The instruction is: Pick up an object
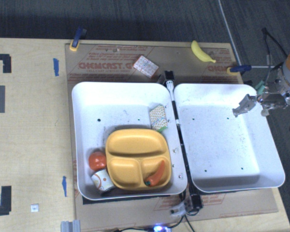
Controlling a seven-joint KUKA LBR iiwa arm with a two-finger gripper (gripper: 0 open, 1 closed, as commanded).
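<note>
Yellow tray (135, 151) in left bin (87, 100), well apart from gripper (251, 105).

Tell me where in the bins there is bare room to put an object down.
The right bin floor is bare, left of the gripper. In the left bin, only the back strip behind the yellow divided tray is free; its front is crowded.
</note>
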